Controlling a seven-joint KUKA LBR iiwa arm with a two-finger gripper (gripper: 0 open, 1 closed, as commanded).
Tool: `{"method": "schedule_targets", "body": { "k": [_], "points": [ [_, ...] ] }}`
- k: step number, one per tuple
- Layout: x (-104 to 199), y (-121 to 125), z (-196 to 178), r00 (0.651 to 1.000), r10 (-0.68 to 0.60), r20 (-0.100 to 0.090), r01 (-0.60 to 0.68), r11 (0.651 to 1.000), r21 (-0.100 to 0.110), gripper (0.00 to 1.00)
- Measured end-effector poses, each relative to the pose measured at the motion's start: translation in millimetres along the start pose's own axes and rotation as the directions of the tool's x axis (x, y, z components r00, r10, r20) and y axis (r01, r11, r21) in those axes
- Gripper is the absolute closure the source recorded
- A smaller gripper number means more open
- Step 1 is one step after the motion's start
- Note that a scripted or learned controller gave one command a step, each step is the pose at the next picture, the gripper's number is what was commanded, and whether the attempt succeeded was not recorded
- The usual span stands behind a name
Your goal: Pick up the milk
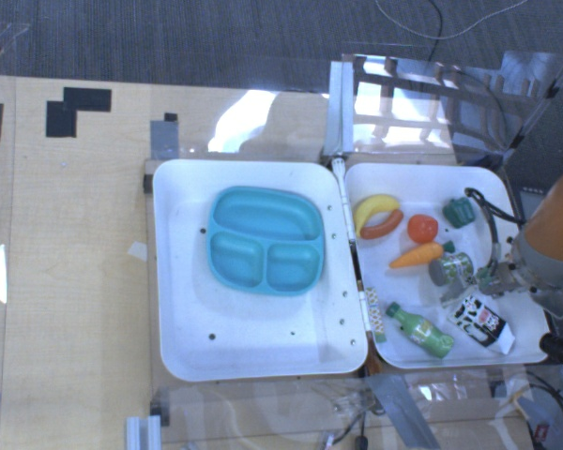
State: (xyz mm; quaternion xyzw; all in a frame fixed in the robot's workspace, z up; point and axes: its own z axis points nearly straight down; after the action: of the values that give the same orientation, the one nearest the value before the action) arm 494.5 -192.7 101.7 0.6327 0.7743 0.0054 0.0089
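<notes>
The milk is a small white carton with black cow patches. It lies on its side near the front right corner of the right bin. My gripper hangs just behind and above the carton, between it and a silver can. The grey arm with its orange band comes in from the right edge. Nothing is visibly lifted off the bin floor.
Also in the right bin are a banana, a sausage, a tomato, a carrot, a green pepper and a green bottle. The left bin holds a blue divided plate.
</notes>
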Motion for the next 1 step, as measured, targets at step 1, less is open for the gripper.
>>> {"method": "schedule_targets", "body": {
  "k": [1],
  "points": [
    [22.2, 1.8, 11.0, 0.991, -0.133, 0.004, 0.133, 0.991, 0.004, 0.00]
  ]
}}
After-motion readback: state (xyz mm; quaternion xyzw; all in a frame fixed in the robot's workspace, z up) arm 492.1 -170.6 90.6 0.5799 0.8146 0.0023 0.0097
